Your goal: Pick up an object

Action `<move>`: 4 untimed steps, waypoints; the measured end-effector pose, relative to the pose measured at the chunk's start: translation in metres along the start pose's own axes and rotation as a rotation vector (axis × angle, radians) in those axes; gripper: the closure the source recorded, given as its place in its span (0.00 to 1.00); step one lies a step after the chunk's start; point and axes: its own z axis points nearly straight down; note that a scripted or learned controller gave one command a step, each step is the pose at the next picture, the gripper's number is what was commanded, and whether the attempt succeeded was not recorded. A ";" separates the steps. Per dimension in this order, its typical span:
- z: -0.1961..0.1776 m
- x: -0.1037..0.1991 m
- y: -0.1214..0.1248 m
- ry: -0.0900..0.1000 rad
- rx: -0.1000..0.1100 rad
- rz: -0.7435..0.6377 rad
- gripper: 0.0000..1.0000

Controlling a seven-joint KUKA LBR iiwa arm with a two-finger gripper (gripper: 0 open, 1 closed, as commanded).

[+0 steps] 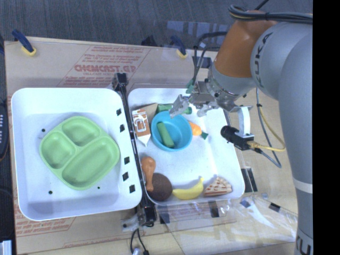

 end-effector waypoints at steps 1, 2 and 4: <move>0.125 -0.012 -0.020 -0.001 -0.005 -0.196 0.00; 0.134 0.017 -0.060 -0.001 -0.006 -0.041 0.00; 0.008 0.073 -0.070 0.001 -0.013 -0.082 1.00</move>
